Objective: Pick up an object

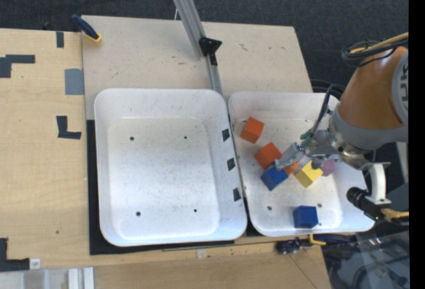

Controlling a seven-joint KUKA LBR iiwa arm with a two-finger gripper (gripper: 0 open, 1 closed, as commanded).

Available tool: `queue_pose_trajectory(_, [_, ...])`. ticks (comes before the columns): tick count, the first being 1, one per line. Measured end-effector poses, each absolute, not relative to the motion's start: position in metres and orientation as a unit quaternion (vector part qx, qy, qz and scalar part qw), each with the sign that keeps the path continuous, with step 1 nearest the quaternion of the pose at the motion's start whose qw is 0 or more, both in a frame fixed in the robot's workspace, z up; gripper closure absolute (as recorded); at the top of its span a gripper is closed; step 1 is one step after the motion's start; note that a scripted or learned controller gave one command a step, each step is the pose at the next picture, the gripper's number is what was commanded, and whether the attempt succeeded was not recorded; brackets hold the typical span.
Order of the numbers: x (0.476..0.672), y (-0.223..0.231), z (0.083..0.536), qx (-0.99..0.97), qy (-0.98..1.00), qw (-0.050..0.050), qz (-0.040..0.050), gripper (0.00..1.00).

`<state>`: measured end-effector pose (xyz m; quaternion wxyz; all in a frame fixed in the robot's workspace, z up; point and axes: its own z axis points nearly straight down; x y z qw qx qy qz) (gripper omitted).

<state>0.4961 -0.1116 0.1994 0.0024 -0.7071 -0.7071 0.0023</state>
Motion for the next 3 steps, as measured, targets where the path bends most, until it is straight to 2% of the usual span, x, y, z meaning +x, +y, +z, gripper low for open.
queue_pose_trajectory(1, [0.487,-0.110,0.138,-0.707,-0.707,0.003,0.0026,0.00])
queue_pose_trajectory(2, [0.486,-0.109,0.090,-0.707,-0.707,0.001,0.0015,0.00])
queue_pose_trajectory(3, [0.486,-0.109,0.101,-0.707,-0.708,0.002,0.0010,1.00])
